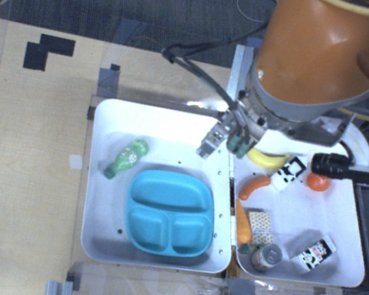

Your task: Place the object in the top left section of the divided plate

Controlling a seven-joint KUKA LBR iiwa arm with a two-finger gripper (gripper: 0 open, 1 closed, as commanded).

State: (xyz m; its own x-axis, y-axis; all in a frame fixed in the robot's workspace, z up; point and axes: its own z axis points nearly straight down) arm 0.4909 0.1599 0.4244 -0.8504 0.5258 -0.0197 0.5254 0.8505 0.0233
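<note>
Fingers (211, 143) stood apart with nothing between them, the gripper (226, 141) poised over the wall between the bins. Which object was meant could not be told. The banana (266, 159), just beside the gripper in the right bin (353, 267), seemed likeliest. It looked light, smooth and curved, so a hold across its middle would probably suit best. In the left bin (98, 164), a green bottle (126, 157) lay near the blue divided plate (131, 229).

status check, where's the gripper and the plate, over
Gripper open, nothing between fingers, above the divider between bins. Divided plate in left bin, all sections bare. Green bottle beside plate's top left, not blocking.
</note>
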